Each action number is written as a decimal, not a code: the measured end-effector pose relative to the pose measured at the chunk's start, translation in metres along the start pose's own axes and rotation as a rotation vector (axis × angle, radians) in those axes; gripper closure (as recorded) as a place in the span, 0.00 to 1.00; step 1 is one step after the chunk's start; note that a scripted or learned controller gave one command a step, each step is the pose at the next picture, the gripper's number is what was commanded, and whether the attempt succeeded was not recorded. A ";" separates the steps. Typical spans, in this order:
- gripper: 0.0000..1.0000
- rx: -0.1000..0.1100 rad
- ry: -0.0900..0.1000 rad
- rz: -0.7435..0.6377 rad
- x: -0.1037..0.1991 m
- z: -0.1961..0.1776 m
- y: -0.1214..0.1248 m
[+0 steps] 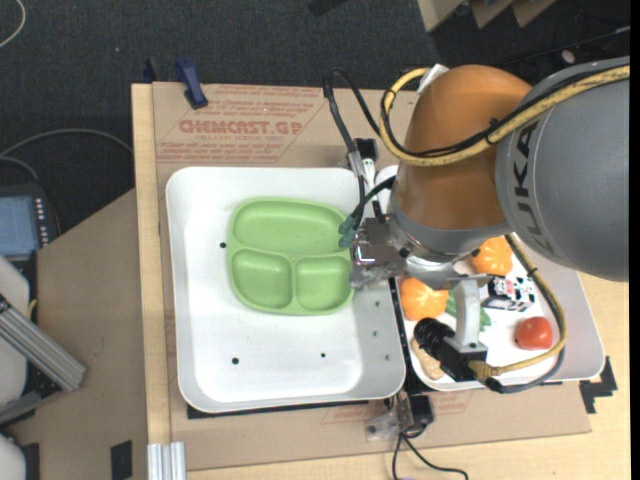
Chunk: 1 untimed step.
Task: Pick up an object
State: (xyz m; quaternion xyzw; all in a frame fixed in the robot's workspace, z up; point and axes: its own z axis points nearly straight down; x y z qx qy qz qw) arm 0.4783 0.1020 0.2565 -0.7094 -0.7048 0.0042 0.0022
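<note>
Hanging under the arm's orange band, the pincer (362,253) sits over the seam between the two bins, at the right edge of a green divided plate (285,253). How far it is open, and whether it touches the plate, cannot be told. The plate lies flat in the left bin (200,298). The right bin (585,343), partly hidden by the arm, holds an orange piece (422,296), another orange piece (492,258), a red ball (534,332) and a small black-and-white thing (510,290). Both bins rest on the table (250,118).
</note>
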 end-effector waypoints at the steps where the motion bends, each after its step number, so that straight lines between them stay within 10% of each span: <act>1: 1.00 -0.015 -0.001 0.000 -0.065 0.074 0.113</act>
